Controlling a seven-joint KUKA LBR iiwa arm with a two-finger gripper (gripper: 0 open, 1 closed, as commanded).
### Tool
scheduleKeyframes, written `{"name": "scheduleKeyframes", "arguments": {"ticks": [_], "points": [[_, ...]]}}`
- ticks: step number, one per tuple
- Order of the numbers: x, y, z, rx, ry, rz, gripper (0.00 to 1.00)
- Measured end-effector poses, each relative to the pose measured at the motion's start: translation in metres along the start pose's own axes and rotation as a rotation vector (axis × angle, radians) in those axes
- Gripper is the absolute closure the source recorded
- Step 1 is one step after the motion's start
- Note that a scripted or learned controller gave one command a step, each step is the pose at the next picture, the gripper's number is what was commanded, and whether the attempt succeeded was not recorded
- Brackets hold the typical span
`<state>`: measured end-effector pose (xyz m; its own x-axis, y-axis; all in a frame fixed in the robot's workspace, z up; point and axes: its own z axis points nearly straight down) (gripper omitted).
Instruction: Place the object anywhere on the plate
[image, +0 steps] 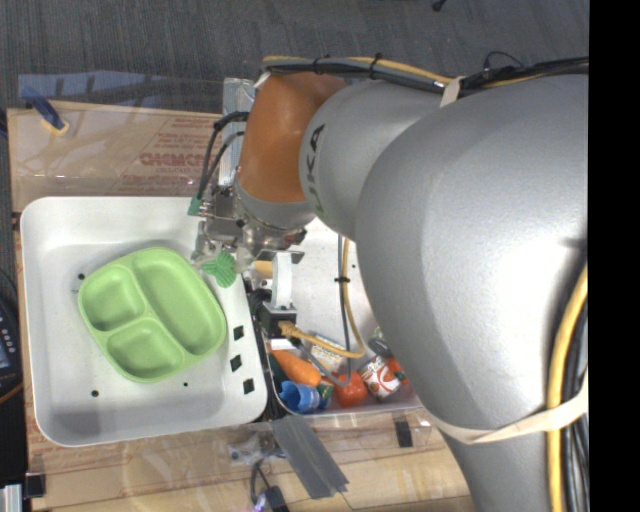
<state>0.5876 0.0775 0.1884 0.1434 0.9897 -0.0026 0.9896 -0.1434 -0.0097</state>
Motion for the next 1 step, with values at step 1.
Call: {"name": "scheduleKeyframes", "arguments": {"ticks": [1], "points": [[-0.0007,0.0002,-0.0001,0.000,0.000,0.002,0.00]]}}
